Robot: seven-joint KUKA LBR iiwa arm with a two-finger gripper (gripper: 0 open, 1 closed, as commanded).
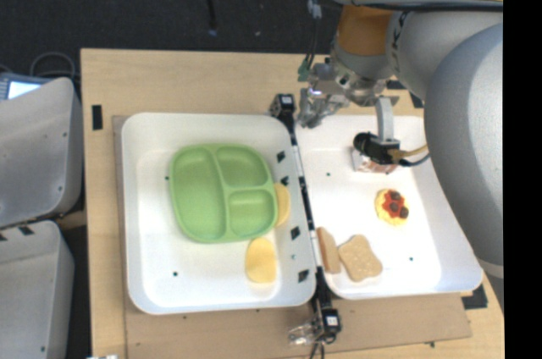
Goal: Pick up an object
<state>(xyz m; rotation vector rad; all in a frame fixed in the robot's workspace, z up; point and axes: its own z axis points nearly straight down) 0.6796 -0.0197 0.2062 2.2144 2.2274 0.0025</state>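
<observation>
The green tray [224, 192] looks like smooth, faintly glossy plastic. The white bin [148, 281] under it is smooth plastic; the tabletop [169, 69], matt pale wood.

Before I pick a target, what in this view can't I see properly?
1. Camera view, yellow piece: mostly hidden under the green tray.
2. Camera view, right bin: its far right side is covered by the arm.
3. Camera view, round food: toppings too small to identify.

A pale yellow flat piece [283, 201] is partly hidden under the rim of the green plastic divided tray [222, 192], its shape unclear.
</observation>
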